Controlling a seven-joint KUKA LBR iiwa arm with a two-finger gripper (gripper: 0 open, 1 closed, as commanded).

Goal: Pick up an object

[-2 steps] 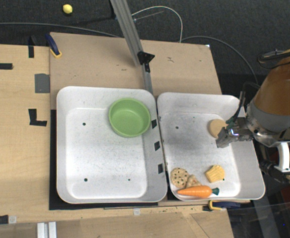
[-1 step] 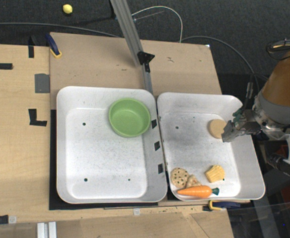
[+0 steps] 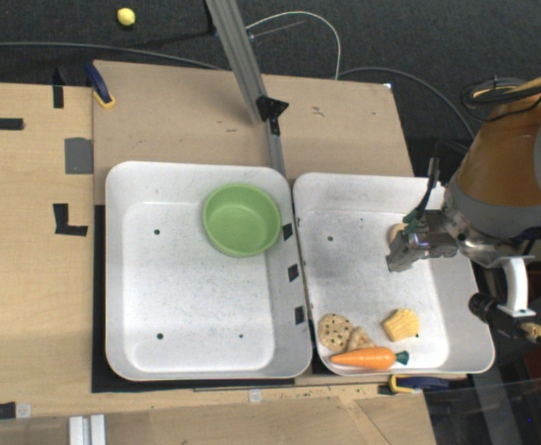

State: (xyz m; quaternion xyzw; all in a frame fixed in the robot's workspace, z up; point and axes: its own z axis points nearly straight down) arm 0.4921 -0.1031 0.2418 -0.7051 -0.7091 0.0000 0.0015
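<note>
My gripper hangs over the right part of the right bin, its dark fingers pointing down and left, above the bin floor. Nothing shows between them. Near the front of that bin lie a yellow corn piece, a round brown cookie, a smaller tan biscuit and an orange carrot with a green top. The corn lies a little in front of the gripper. A green bowl sits at the back right of the left bin.
A grey metal pole slants down from the top to the seam between the bins. A small yellow ball lies on the dark floor at the far left. Cables loop behind the bench.
</note>
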